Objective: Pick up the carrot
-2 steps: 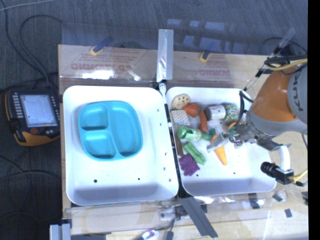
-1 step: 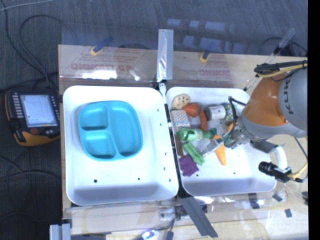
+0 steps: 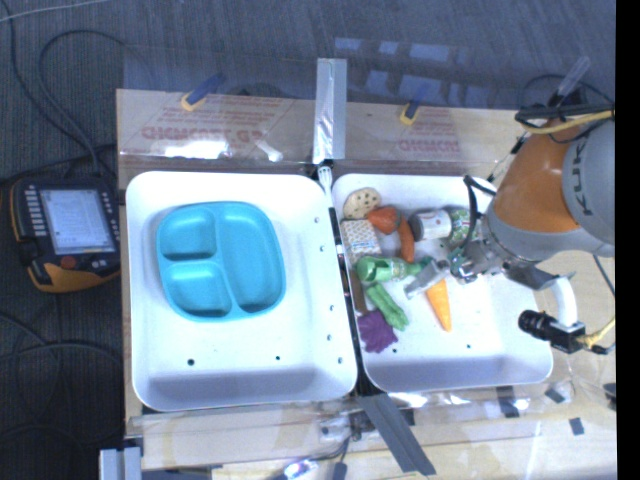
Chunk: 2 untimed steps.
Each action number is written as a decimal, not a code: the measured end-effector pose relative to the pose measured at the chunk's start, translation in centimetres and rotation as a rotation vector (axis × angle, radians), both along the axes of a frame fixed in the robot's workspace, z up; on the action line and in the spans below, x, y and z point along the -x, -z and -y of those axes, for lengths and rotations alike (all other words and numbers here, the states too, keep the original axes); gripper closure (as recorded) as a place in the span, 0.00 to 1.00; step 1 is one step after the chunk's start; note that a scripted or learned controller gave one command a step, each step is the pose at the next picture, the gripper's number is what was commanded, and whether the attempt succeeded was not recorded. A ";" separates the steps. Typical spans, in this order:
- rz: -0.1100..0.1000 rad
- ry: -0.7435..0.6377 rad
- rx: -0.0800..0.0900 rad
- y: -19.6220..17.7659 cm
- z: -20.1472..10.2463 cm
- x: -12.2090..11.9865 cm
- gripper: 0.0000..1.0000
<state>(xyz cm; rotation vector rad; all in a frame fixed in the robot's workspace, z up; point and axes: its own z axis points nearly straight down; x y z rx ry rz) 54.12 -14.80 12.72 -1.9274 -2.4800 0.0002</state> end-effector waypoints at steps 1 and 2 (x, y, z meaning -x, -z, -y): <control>0.000 0.000 0.000 0.0 0.0 0.0 0.00; 0.007 -0.147 0.000 3.7 2.1 -0.1 0.00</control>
